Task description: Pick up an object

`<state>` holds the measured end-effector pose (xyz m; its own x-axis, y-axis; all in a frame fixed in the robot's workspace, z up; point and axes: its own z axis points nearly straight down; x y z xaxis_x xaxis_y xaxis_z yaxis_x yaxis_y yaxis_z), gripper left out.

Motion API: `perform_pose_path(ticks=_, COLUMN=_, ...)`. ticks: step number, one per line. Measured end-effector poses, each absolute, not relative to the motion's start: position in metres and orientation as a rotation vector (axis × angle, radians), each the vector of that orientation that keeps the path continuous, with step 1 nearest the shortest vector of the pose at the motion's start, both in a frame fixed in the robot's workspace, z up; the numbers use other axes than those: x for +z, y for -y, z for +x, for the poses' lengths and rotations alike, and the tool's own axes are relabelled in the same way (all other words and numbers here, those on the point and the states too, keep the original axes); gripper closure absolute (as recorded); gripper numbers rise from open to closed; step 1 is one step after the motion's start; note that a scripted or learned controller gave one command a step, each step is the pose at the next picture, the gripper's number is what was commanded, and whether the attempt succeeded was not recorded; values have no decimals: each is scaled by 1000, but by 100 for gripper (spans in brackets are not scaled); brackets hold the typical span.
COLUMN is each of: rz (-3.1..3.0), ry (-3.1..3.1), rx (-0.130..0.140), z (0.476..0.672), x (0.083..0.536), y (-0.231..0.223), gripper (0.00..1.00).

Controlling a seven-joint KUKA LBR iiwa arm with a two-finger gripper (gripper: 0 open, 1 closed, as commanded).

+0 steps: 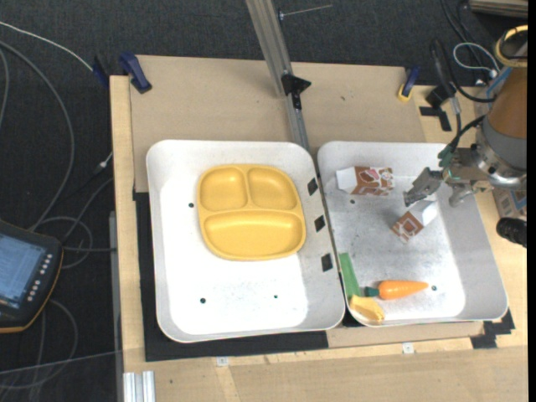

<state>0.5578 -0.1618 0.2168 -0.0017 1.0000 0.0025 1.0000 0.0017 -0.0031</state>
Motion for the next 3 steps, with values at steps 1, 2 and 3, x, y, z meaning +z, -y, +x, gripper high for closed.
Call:
perform_pose_path(ticks=1, rz=-2218, ry=2220, rx=0, z=558, x=217, y=162, gripper=0)
perform_pose_path(ticks=2, rz=-2217, ry=2216, rx=5, z=550, x=169, y=166, gripper=0)
perform_pose_path(ticks=3, rz=-2215, ry=2216, rx=5, z=552, x=108, y=160, gripper=0)
